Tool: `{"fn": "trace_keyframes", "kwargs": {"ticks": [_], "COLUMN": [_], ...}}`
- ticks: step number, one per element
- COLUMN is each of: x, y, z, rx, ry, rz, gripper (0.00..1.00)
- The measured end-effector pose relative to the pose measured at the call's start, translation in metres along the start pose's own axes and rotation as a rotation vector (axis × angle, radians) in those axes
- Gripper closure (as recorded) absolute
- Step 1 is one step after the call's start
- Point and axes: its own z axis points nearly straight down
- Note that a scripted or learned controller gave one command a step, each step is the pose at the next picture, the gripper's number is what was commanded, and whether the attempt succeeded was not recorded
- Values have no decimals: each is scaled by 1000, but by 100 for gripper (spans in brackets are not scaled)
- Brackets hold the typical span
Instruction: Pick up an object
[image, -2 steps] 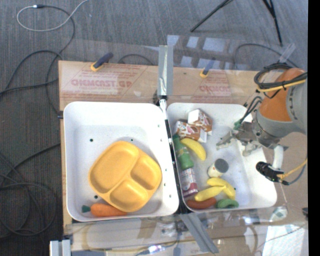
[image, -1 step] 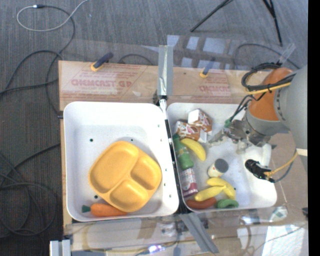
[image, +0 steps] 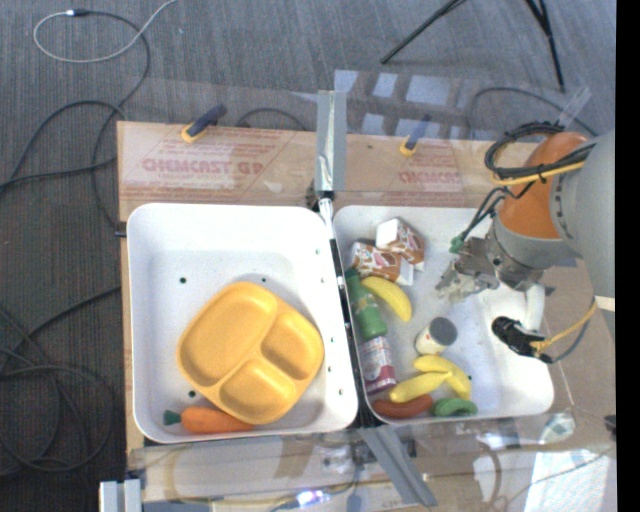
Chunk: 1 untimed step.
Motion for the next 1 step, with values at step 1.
{"fn": "trace_keyframes", "kwargs": {"ticks": [1], "x": [0], "y": [0], "z": [0], "rx": [0], "ry": [0], "rz": [0], "gripper": [0]}}
